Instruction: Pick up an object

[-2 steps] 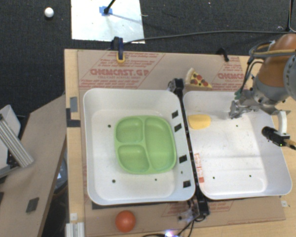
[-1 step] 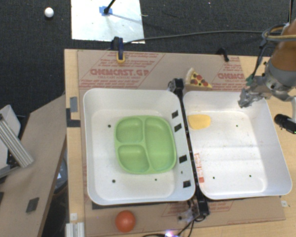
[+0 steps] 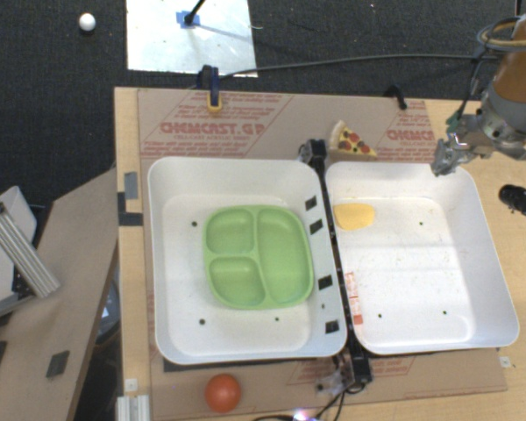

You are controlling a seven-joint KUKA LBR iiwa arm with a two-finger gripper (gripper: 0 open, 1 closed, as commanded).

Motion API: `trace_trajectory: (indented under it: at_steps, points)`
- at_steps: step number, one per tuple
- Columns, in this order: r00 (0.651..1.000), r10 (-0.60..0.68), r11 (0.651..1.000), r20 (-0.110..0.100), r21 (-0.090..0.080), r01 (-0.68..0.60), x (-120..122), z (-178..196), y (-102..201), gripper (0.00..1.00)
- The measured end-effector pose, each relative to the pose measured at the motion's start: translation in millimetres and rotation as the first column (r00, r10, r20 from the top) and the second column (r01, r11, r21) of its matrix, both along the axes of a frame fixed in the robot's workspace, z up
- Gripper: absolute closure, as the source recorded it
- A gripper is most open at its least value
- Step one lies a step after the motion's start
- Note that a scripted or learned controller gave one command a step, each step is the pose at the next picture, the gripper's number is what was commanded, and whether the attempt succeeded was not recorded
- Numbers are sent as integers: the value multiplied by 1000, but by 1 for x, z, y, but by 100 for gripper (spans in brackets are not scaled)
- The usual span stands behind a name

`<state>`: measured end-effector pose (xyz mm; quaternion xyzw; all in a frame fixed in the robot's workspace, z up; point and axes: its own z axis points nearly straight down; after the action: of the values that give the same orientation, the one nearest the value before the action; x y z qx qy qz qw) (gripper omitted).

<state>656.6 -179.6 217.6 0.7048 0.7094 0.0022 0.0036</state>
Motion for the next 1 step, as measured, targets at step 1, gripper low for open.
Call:
trace_trajectory:
  at_steps: [1]
  points:
    - [1000, 0, 1000, 0, 0, 0, 2, 55, 0, 100]
